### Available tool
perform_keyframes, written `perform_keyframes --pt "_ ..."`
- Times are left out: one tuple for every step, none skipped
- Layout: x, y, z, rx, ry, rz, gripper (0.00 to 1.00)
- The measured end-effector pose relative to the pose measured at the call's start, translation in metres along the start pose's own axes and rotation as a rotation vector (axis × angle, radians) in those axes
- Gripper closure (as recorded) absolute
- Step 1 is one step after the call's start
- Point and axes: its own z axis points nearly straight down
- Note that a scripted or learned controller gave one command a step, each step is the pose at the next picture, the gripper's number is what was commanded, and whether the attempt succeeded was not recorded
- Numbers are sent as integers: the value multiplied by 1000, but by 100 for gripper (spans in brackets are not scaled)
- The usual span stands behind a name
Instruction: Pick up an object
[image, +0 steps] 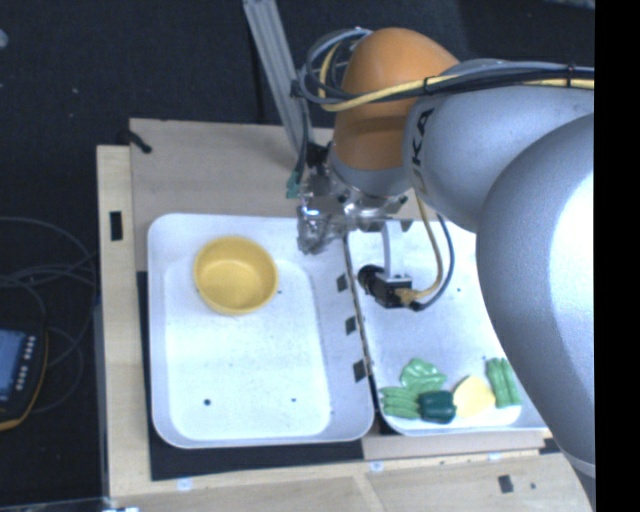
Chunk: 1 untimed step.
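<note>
The gripper (313, 232) hangs over the top right corner of the left bin (180, 425), nothing visible between its fingers; whether it is open or closed cannot be told. The grey arm (520, 190) with its orange band (385, 75) covers much of the right bin (400, 425). A yellow bowl (235, 274) sits upright in the left bin's upper part. Near the right bin's lower edge cluster green toy pieces (420, 376), a dark green block (436, 405) and a yellow piece (474, 397).

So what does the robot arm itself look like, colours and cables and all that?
The arm is bulky, rounded grey metal with an orange domed section above the wrist. Black and yellowish cables loop over it, and another black cable hangs by the small metallic gripper.
</note>
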Motion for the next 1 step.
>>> perform_keyframes --pt "0 0 1 1 0 0 0"
